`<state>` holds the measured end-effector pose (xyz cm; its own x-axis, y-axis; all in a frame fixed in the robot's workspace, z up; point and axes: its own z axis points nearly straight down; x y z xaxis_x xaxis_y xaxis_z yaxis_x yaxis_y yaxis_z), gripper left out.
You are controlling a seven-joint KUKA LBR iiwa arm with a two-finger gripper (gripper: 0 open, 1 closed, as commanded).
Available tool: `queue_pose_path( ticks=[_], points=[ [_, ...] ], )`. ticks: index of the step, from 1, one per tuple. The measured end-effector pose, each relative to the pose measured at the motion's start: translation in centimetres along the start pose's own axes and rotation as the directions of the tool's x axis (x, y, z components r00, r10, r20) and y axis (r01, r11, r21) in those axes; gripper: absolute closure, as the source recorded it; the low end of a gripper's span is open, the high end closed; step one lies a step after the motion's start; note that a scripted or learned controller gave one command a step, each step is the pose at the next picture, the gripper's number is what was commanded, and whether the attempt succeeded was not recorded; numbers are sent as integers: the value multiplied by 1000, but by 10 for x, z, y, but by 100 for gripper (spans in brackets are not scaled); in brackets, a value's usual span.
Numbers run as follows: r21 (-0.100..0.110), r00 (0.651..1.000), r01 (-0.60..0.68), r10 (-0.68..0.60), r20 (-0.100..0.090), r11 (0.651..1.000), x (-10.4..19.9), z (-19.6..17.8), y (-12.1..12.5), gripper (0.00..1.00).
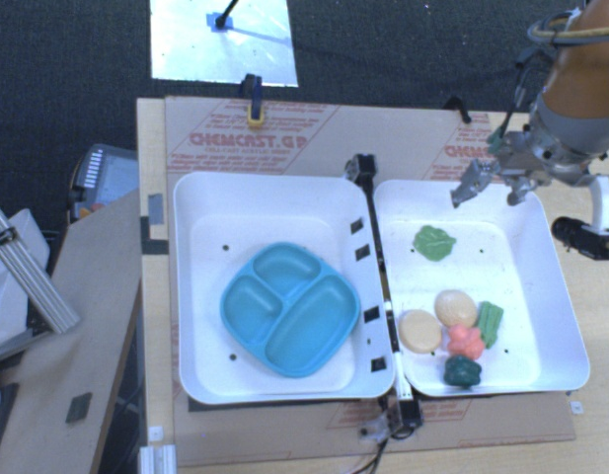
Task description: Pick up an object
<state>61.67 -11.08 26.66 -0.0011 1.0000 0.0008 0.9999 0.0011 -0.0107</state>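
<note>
My gripper (494,192) hangs over the far edge of the right bin (551,294), fingers spread apart and nothing between them. Below and left of it lies a green leafy toy (434,242) on the bin floor. Nearer the front sit a cream oval piece (456,308), a tan round piece (419,331), a pink piece (466,341), a light green piece (491,323) and a dark green piece (462,370), clustered close together.
The left bin (205,265) holds a blue divided plate (289,308). A black-clipped divider (368,255) runs between the bins. Cardboard (284,131) lies under the bins, and a yellow clamp (255,102) sits at the far edge.
</note>
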Motion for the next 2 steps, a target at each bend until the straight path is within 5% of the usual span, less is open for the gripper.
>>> queue_pose_path(
  ticks=[1,2],
  points=[
    [-12,1000,2,-2,1,1000,0,-7,2,0],
    [-10,1000,0,0,2,1000,-5,36,5,0]
  ],
)
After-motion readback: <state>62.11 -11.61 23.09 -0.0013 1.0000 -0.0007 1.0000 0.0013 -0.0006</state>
